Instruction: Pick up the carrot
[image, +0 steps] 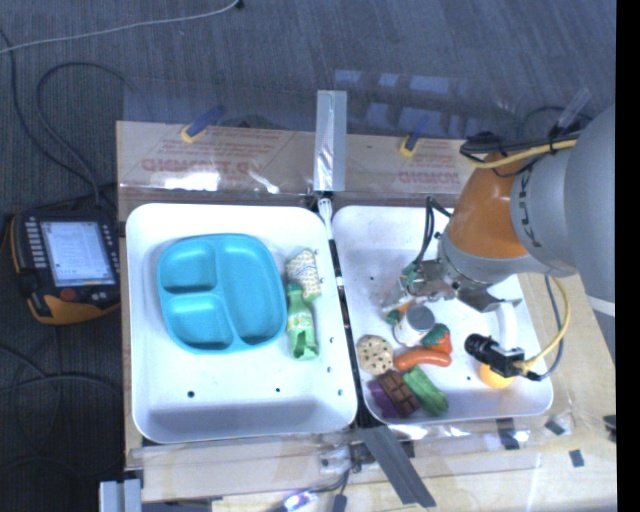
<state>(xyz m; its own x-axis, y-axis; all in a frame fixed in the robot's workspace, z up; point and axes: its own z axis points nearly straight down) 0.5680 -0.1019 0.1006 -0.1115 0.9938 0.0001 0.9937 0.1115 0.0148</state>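
The carrot (422, 355), orange with a green top end, lies in the right bin (520, 400) near its front middle. My gripper (408, 302) hangs low over the same bin, just behind and slightly left of the carrot, and the wrist covers its tips. A small grey round piece (419, 320) sits between the gripper and the carrot. Nothing shows held.
Around the carrot lie a speckled cookie (374, 351), a brown chocolate bar (394, 393), a green pickle (429, 391) and a yellow fruit (491, 376). The left bin (180, 410) holds a blue divided plate (218, 290), a corn cob (302, 270) and a green wrapper (303, 334).
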